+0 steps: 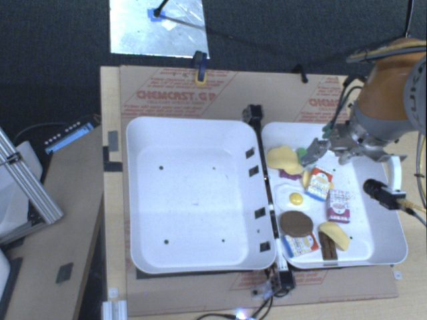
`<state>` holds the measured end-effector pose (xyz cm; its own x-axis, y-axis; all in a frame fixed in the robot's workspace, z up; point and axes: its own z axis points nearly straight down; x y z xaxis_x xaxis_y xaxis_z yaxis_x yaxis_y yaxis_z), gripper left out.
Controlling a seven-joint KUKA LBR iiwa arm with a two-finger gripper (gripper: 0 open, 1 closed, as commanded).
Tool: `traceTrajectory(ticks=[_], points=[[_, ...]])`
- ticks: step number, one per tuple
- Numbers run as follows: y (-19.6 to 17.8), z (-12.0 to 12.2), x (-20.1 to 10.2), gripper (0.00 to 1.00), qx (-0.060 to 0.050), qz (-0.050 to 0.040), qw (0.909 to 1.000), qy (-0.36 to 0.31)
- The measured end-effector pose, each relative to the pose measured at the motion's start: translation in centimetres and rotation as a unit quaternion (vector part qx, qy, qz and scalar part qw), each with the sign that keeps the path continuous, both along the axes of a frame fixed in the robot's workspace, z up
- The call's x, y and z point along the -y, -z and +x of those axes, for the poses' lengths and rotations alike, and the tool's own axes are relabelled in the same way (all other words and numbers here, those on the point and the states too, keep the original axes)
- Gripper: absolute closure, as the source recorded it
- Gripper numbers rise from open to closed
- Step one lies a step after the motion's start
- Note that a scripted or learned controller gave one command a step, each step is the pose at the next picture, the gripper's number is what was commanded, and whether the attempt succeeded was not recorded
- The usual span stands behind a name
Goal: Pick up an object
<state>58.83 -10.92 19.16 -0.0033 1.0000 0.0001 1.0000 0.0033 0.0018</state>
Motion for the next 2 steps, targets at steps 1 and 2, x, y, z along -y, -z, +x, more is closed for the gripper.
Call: traceTrajectory(ticks=[1, 2], points=[[11.2, -7.7, -2.0, 0.0, -0.005, 0.0016, 1.0, 0.002], [9.7, -7.3, -1.9, 1.0, 0.001, 0.0, 1.0, 0.001]])
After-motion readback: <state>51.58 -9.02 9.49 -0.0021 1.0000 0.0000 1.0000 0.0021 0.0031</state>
